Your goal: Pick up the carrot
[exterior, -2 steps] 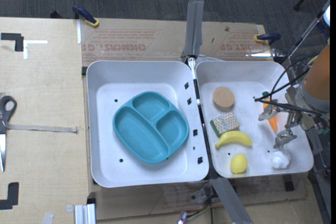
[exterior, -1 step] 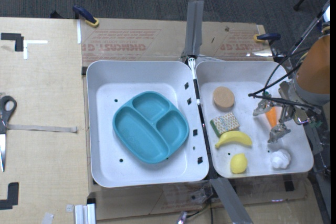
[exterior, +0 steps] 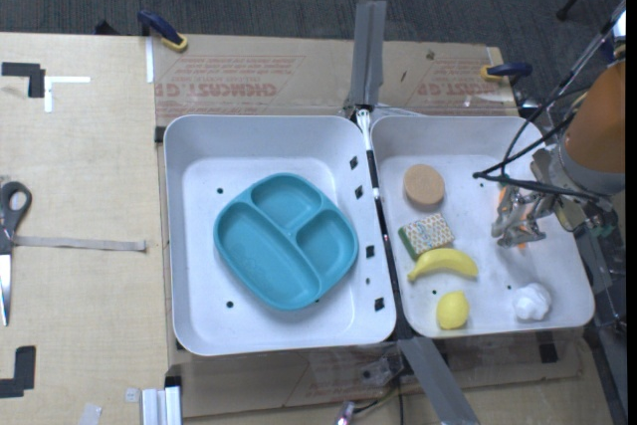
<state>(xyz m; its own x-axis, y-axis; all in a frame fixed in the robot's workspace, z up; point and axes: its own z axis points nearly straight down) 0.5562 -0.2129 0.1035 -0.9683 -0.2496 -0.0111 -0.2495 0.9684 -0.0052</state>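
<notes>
My gripper (exterior: pixel 518 222) hangs over the right part of the right bin (exterior: pixel 468 146), pointing down and close to the bin floor. The grey arm with its orange band (exterior: pixel 603 119) comes in from the right edge above it. The gripper's own body hides the patch of bin floor directly beneath it. The nearest objects are a banana (exterior: pixel 444 264) to its lower left and a white crumpled lump (exterior: pixel 531 302) below it, both apart from the gripper.
The right bin also holds a round tan disc (exterior: pixel 424 184), a speckled sponge (exterior: pixel 428 234) and a lemon (exterior: pixel 452 310). In the left bin (exterior: pixel 194 164) lies a blue divided plate (exterior: pixel 287 240). Scissors (exterior: pixel 10 214) lie on the bench at far left.
</notes>
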